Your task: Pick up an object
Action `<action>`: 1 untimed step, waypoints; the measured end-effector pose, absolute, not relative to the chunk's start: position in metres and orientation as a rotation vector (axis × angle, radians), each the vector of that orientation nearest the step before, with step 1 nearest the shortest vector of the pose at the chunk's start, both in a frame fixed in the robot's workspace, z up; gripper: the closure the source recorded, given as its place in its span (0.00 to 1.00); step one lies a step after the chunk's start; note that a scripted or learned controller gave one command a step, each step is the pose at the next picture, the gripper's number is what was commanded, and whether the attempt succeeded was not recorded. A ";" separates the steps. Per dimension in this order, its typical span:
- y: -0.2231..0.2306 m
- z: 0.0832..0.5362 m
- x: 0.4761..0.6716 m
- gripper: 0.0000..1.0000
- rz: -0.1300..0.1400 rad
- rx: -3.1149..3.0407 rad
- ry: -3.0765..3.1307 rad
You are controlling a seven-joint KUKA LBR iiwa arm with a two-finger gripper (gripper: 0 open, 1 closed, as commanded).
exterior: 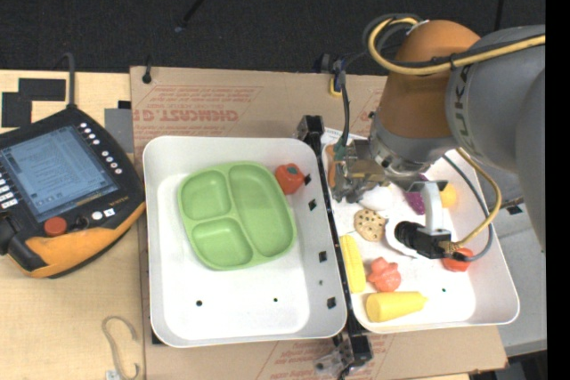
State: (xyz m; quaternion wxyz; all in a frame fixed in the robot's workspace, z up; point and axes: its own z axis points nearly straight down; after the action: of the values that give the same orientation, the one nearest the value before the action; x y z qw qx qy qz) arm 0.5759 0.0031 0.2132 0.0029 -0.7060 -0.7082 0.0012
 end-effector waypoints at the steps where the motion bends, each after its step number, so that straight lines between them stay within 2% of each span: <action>1: 0.044 0.226 0.572 1.00 0.000 -2.216 -2.223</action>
State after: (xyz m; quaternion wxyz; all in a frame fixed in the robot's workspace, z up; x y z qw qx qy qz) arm 0.5716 0.0438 0.2257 0.0013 -0.7059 -0.7083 0.0001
